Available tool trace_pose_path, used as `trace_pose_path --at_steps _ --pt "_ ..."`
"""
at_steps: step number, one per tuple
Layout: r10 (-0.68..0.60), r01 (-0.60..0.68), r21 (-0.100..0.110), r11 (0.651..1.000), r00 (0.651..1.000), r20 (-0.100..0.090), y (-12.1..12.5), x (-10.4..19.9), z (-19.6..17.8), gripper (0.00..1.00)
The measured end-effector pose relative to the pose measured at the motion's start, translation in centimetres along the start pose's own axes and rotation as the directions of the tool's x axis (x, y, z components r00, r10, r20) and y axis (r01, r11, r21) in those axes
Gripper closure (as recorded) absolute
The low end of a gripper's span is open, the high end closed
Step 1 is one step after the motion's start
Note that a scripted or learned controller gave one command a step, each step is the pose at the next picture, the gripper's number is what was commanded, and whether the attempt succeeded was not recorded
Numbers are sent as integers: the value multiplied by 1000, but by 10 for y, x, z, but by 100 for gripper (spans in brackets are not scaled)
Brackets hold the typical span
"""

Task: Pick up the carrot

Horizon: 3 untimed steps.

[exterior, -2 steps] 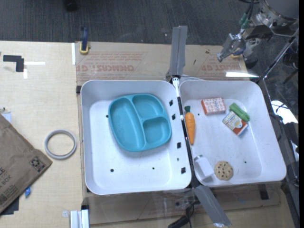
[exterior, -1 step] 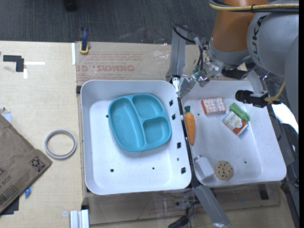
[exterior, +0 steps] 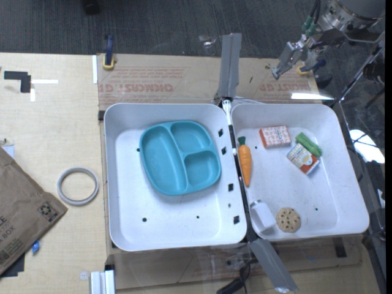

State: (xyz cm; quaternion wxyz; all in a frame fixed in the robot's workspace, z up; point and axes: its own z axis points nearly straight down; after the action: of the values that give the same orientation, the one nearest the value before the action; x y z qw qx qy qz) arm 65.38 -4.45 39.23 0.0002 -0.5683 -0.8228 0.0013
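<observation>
the carrot [exterior: 245, 163] lies tight along the left wall of the right bin [exterior: 343, 164], so my fingers could jam on that wall or clip the divider. the left bin [exterior: 122, 182] holds a blue divided plate [exterior: 180, 157]; the right bin has a carton [exterior: 274, 136], a cookie [exterior: 288, 219] and the carrot. my gripper [exterior: 286, 60] hangs above the far edge, released, holding nothing.

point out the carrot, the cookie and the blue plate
carrot [exterior: 245, 163], camera view, middle of its orange body
cookie [exterior: 288, 219], camera view, centre of its top face
blue plate [exterior: 160, 155], camera view, floor of its large left compartment
</observation>
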Motion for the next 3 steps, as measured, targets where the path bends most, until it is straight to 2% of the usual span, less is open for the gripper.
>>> trace_pose_path --at_steps 1,2,3 --pt "-433 433 0 901 901 -1 21 37 110 0" --pt "-688 688 -2 726 726 -1 14 69 202 0" --pt "-927 927 -2 376 376 4 5 53 49 0"
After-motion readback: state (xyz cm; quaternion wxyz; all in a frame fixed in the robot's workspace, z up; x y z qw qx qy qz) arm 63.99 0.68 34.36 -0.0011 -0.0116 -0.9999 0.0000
